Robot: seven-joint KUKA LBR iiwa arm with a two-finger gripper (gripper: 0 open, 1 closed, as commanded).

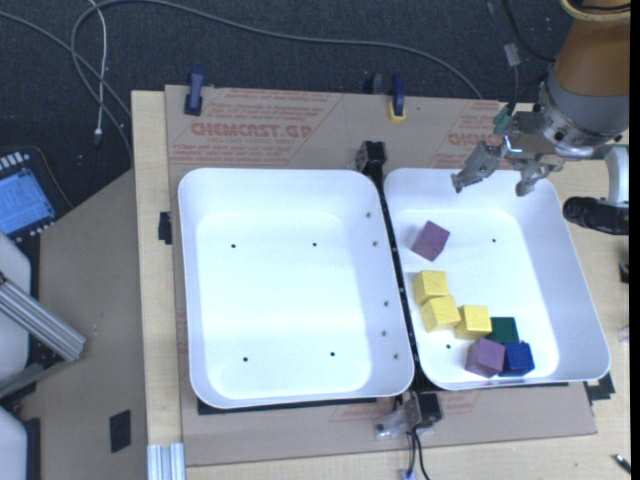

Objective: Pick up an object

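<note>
**Ana:** While the grey arm with the orange band reaches in from the right, where is its two-finger gripper (497,179)?

**Ben:** It hangs over the far edge of the right shallow white plastic bin (560,268), near that bin's back rim. Its fingers (468,176) are spread wide, with nothing between them.

**Ana:** And the things to pick from?

**Ben:** All are in the right bin. A light purple cube (431,239) lies alone, tilted, toward the bin's left middle, well apart from the gripper. Nearer the front, two yellow cubes (435,300) touch each other by the left wall, and a third, smaller yellow cube (475,321) sits just beside them. At the front right, a second purple cube (487,355), a dark green cube (503,328) and a blue cube (519,358) are packed together, touching.

**Ana:** The other bin?

**Ben:** The left white bin (200,298) stands side by side with the right one, their rims nearly meeting in the middle. Both rest on a brown printed board (260,123) clamped at the back by a blue clamp (194,90) and a blue and yellow clamp (397,96), on the pale wooden surface (145,268).
</note>
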